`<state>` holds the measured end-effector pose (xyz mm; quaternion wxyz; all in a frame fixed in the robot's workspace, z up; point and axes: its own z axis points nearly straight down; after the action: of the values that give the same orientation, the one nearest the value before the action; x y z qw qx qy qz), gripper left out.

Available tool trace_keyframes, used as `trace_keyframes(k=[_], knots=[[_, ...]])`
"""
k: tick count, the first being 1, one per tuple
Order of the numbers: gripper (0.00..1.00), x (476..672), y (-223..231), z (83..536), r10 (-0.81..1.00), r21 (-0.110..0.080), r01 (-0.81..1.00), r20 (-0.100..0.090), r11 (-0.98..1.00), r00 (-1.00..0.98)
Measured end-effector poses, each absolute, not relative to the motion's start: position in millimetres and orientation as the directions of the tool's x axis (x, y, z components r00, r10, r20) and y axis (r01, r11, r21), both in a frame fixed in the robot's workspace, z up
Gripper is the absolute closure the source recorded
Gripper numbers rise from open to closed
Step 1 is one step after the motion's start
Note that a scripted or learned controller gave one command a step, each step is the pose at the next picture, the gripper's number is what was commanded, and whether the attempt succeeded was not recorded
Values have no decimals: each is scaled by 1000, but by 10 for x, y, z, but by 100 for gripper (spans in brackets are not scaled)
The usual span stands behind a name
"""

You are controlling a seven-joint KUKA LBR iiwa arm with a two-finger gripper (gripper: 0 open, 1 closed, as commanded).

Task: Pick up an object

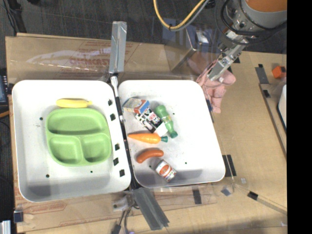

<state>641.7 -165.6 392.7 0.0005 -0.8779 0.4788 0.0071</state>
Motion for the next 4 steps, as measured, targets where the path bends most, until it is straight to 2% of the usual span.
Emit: trace_keyframes(k=[1, 2, 3, 4], knots=[[100, 6356, -1577, 3689, -999, 5, -999, -3, 42, -42], [100, 6094, -1884, 4389, -747, -2, -747, -2, -664, 664], [100, 6089, -1708, 4362, -991, 5, -991, -3, -131, 131], [100, 5491, -1769, 4425, -904, 1, -904, 0, 427, -427]])
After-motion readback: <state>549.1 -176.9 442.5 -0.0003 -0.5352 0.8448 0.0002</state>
